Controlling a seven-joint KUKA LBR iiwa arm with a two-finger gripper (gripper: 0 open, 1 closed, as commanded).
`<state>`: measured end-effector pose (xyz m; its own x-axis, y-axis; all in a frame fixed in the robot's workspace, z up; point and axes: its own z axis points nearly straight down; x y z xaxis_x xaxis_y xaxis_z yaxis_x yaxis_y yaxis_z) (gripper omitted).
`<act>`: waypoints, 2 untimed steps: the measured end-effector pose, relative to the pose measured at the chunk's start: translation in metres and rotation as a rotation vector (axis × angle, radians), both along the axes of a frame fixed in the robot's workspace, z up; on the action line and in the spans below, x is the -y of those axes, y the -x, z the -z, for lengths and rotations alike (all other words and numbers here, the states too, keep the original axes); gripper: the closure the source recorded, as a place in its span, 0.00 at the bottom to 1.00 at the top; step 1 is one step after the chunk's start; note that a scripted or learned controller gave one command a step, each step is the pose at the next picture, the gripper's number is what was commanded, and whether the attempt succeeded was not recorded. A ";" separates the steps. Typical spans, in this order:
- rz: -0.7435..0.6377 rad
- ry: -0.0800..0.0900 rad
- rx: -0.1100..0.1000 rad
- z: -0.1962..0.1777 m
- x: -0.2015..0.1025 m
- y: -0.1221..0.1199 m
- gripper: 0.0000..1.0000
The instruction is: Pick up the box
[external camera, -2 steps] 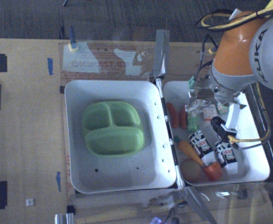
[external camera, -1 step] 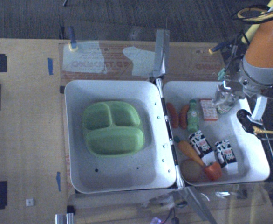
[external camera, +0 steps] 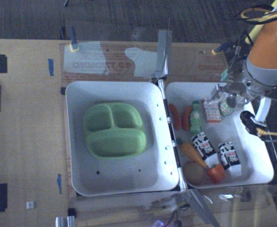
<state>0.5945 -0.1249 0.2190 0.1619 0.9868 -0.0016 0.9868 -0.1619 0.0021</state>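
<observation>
From above, my claw (external camera: 223, 100) hangs over the right bin (external camera: 261, 174)'s far side, just beside the small box (external camera: 212, 112); grip state I cannot tell. I should centre over the box, clear of the green bottle (external camera: 195, 118).

Faint print on cardboard sheet (external camera: 89, 63) behind bins; unreadable.

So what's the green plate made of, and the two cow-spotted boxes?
The green plate looks like moulded plastic: one even colour, rounded divided sections, a soft matte sheen. The two cow-spotted boxes look like printed card or toy plastic, with flat faces and sharp edges; the picture is too blurry to tell which.
</observation>
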 end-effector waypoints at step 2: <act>-0.249 -0.002 -0.002 0.078 0.008 0.000 0.00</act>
